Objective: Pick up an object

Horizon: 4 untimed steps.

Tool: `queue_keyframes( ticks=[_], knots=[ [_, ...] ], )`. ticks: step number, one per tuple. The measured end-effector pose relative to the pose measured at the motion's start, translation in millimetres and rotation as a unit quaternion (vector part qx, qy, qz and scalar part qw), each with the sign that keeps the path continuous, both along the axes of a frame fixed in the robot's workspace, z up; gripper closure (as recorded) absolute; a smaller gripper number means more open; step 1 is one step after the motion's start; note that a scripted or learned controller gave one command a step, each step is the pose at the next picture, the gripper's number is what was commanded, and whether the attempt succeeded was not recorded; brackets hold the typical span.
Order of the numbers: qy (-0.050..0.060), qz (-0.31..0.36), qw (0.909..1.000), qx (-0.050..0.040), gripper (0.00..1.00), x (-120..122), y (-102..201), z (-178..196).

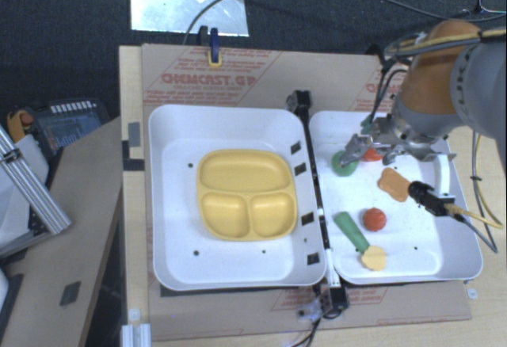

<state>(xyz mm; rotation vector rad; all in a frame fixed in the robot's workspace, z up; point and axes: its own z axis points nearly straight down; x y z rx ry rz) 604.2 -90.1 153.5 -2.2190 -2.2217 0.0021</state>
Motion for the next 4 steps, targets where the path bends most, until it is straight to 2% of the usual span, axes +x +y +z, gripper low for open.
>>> queue_keyframes(
  ticks=[1, 2, 3, 4],
  knots=[
    [0.000, 0.000, 1.0000, 0.0001, 0.00, 7.7, -0.6, -58.9],
    [-0.002, 0.000, 1.0000, -0.0004, 1.00, 8.5, -1.1, -45.1],
    [-0.003, -0.001, 1.0000, -0.0003, 1.00, 0.0, -2.9, 6.0],
    [-0.004, 0.001, 1.0000, -0.0006, 1.00, 9.2, -4.6, 53.2]
  ],
)
